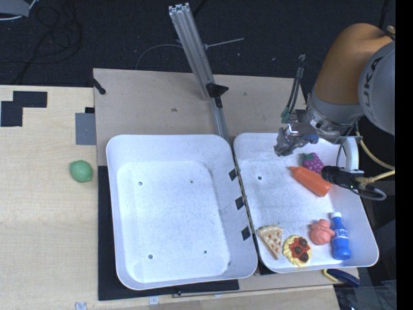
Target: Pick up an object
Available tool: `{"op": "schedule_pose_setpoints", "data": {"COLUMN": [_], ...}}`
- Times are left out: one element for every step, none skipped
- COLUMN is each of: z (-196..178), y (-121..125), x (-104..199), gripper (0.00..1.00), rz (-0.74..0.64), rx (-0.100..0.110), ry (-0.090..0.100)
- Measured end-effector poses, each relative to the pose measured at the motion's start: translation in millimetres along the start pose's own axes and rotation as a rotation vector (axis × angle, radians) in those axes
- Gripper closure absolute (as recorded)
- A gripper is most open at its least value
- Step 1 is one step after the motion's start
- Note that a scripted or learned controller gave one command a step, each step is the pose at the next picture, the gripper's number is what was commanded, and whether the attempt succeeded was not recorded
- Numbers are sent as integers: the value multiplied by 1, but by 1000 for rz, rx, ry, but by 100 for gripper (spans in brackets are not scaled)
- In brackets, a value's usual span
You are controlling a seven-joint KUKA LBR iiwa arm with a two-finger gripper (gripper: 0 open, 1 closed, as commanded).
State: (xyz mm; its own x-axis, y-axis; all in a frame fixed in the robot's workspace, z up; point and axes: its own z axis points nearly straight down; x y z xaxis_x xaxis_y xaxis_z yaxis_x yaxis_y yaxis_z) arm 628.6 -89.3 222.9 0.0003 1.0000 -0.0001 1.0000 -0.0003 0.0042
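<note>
The pincer (286,147) hangs over the top part of the right bin (271,196), near its back wall. I cannot tell if it is open or closed, and I see nothing held in it.

Just beside it, a bit to the right, lies a small bunch of purple grapes (313,161). An orange carrot (311,181) lies next to the grapes, lower down.

At the front of the same bin are four more toys. There is a pizza slice (271,240), then a round yellow toy with red spots (297,250), then a pink toy (319,232), and a blue bottle (339,238) by the right wall.

The left bin (168,212) sits right against the right bin, with little black clips (240,202) between them.

A long metal bar (197,50) slants down behind the bins. A green ball (81,171) lies on the wooden table (39,205), well apart to the left.
</note>
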Motion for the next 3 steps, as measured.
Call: {"op": "schedule_pose_setpoints", "data": {"z": [-49, -32, -30], "y": [-8, -6, -14], "x": [-5, 41, 94], "gripper": [100, 100, 100], "rz": [1, -3, -4], "rx": [1, 6, 5], "ry": [0, 1, 1]}}
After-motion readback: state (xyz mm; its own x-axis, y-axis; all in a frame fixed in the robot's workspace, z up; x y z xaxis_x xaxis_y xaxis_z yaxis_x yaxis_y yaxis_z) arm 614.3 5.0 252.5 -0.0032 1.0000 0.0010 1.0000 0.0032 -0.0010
